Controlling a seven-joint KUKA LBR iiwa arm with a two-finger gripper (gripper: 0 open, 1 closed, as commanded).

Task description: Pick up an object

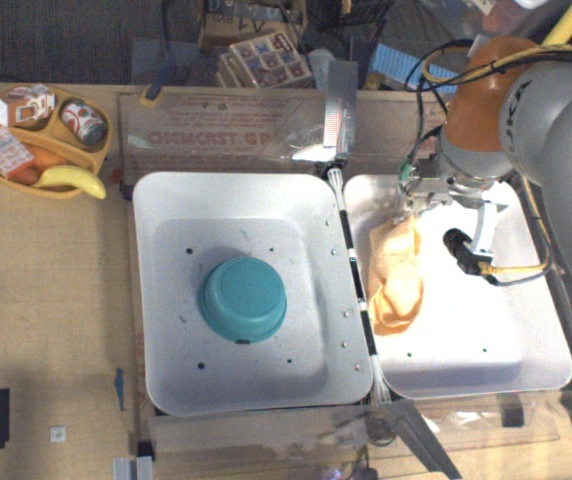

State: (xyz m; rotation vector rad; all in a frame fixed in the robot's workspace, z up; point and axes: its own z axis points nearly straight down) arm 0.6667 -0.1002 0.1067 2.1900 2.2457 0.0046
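Note:
A pale orange, soft crumpled object (396, 276) lies along the left side of the right bin (496, 358). Its upper end reaches up to my gripper (415, 206), which hangs straight over that end at the bin's back left. The wrist and the orange band (486, 66) hide the gripper's tip from above. Whether the object is being lifted or just touched is not visible. A teal bowl (244, 299) sits upside down in the middle of the left bin (166, 218).
A black cable (486, 265) loops from the wrist over the right bin. An orange tray (36, 148) with a banana and packets sits on the bench at far left. Boxes and clutter stand behind the bins.

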